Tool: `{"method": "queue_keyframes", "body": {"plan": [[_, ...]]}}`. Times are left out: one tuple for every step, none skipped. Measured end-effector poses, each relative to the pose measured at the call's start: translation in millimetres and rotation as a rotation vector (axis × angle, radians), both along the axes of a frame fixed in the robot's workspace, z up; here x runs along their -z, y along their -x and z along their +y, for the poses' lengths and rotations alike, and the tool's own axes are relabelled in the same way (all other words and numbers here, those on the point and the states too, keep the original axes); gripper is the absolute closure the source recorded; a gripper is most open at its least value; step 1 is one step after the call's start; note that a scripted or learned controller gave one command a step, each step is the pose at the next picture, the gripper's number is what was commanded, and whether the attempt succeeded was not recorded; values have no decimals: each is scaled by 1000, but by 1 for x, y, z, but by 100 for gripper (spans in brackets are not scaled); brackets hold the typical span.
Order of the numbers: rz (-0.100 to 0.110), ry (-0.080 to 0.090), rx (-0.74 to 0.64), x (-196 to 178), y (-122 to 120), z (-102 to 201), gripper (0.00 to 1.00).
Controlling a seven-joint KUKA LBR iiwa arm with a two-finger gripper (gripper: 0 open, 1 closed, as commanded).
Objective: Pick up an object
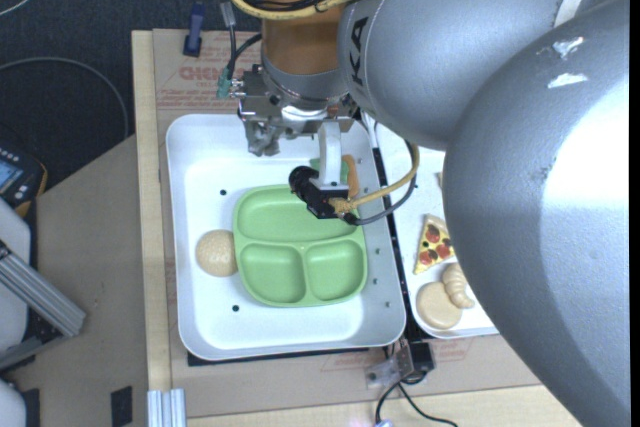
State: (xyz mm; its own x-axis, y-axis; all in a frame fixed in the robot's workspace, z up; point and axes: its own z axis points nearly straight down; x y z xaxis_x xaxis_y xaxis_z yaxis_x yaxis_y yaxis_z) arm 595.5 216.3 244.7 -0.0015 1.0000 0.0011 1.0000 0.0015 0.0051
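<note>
Arm: grey with an orange band, it reached in from the right and covered most of the upper right of the view.
Gripper: it hung over the far end of the left bin, just above the plate's far edge. Whether it was released or clenched could not be told, and no object could be seen in its grasp.
Left bin: white and shallow, it sat on the bench and held the plate and the bun.
Plate: green and divided into three compartments, it lay flat in the middle of the left bin, its far edge under the gripper.
Bun: round and tan, it lay on the bin floor touching the plate's left edge, well clear of the gripper.
Orange strip: it showed by the plate's far right corner, mostly hidden, and what it was could not be told.
Right bin: largely covered by the arm, with its near left corner in view.
Pizza slice: it lay in the right bin near the wall shared with the left bin.
Pastry: pale beige, it lay just below the pizza slice in the right bin.
</note>
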Motion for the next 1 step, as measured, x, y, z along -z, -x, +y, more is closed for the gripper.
{"method": "queue_keyframes", "body": {"plan": [[20,3,-3,30,123,10,100]]}}
